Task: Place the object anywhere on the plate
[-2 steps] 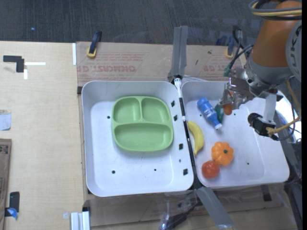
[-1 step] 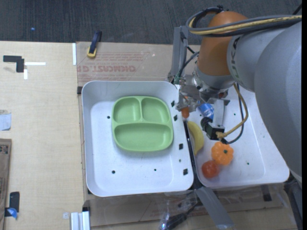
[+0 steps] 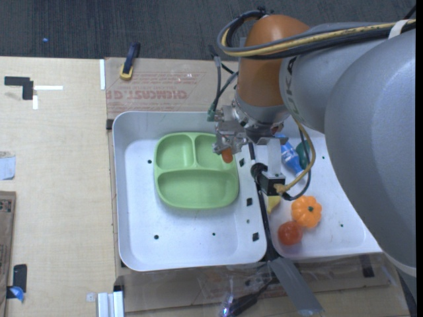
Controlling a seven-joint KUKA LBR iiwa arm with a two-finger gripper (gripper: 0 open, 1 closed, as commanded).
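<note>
Near edge: the bench front shows clamps and grey hardware below the two bins; the left bin (image 3: 132, 243) has a rounded lower rim there.
Right bin (image 3: 344, 233): a red round item (image 3: 289, 233) sits nearest, touching an orange pumpkin-shaped piece (image 3: 307, 212) just above it; farther back lies a blue packet (image 3: 289, 157), partly hidden by cables.
Open floor, left bin: bare white floor runs along the lower edge and down the left side of the plate.
Plate (image 3: 195, 172): green, three compartments, one wide one nearer and two small ones farther; it sits toward the bin's right wall, its right rim close to the divider between the bins.
Object (image 3: 227, 155): a small orange piece at the gripper's tips, just over the plate's right rim by the far right compartment.
Gripper (image 3: 227, 150): hangs above the plate's upper right edge; the orange piece appears pinched between the fingers, though the tips are small and partly obscured.
Arm (image 3: 370, 111): grey bulk fills the right side, the orange band above the wrist.
Far edge: a cardboard sheet (image 3: 162, 84) lies behind the left bin, a yellow-and-blue clamp (image 3: 129, 61) on its top edge.
</note>
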